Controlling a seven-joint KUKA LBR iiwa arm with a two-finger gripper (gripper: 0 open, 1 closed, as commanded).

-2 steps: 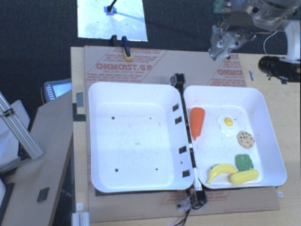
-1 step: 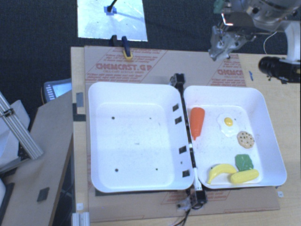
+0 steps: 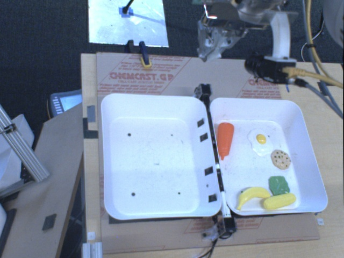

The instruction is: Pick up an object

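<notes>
Nearest in the right bin, a toy banana and a yellow toy piece are seen lying side by side, touching at their ends. A small green toy is seen just behind them, touching the yellow piece. A little farther back, a round cookie is found near the right wall. A toy fried egg is set just beyond the cookie. A toy carrot is laid beside the wall between the two bins, with its thin end pointing near. The left bin is set close against the right one on the bench. At the far edge of the bench, a yellow clamp is seen. The claw is held high above the far end of the bench, well apart from all the toys. Nothing is seen held in it, and whether it is spread or pressed together cannot be told.
</notes>
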